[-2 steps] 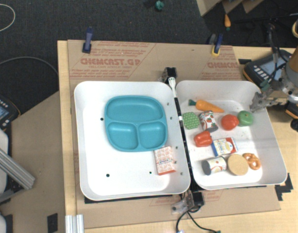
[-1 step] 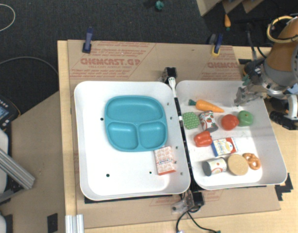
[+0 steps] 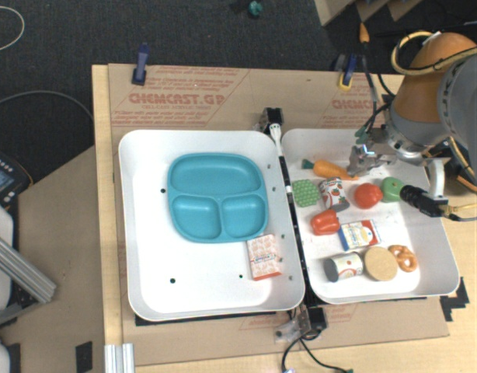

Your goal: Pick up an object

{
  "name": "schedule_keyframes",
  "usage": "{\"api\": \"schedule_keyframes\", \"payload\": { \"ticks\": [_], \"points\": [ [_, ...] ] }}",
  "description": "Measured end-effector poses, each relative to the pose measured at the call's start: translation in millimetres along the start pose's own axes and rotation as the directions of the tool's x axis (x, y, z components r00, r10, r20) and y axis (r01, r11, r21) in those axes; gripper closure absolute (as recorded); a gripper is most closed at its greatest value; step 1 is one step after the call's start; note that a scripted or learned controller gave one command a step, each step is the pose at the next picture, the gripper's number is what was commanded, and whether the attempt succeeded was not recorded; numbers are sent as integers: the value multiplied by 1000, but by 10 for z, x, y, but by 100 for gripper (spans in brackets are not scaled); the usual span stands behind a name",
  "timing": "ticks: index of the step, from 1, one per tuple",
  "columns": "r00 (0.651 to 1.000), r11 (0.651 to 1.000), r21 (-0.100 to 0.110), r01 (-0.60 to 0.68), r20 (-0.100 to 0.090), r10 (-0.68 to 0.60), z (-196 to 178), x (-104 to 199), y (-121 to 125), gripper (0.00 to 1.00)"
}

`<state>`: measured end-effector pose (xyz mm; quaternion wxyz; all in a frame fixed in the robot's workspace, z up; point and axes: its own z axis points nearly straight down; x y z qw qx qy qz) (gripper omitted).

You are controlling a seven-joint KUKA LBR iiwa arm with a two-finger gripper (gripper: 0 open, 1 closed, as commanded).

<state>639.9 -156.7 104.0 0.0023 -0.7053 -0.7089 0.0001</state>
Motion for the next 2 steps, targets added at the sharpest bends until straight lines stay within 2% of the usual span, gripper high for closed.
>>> {"api": "schedule_keyframes", "payload": {
  "ticks": [1,2],
  "points": [
    [1000,1000,0,-5,1,5,-145,201,-331,100],
    [1000,1000,1,-8,2,8,45,-59,-544,100]
  ]
}}
